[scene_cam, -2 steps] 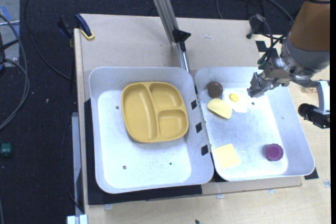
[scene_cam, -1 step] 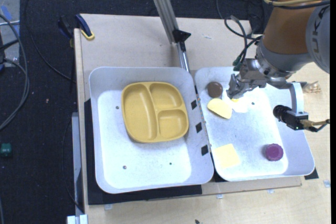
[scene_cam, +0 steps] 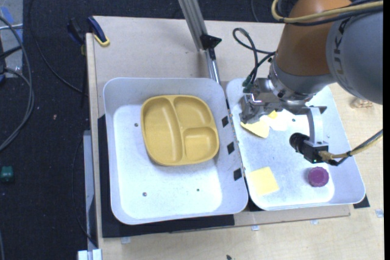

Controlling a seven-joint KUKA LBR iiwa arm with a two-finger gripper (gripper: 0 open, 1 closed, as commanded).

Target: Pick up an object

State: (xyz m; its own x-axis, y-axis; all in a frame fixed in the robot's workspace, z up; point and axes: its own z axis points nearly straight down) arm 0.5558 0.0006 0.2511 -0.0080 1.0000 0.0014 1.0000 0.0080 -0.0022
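While hanging low in the right bin (scene_cam: pixel 341 131):
Pincer (scene_cam: pixel 250 114): fingers' state, cannot tell.
Yellow wedge (scene_cam: pixel 257 128): pale, lying just beneath pincer.
Right bin: also holding yellow square (scene_cam: pixel 263 180), purple piece (scene_cam: pixel 317 176).
Left bin (scene_cam: pixel 122 149): holding divided yellow plate (scene_cam: pixel 180 129).

You're looking at a robotics lab: a plywood bench (scene_cam: pixel 152 45) carrying two white bins (scene_cam: pixel 122 192), loose black cables (scene_cam: pixel 49 64) across dark flooring at left, and an aluminium camera strut (scene_cam: pixel 186 0) at top centre.

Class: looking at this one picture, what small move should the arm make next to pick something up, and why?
Probably a short, careful descent: the claw hangs right over the pale yellow wedge in the right bin, nearer than the yellow square or purple piece.
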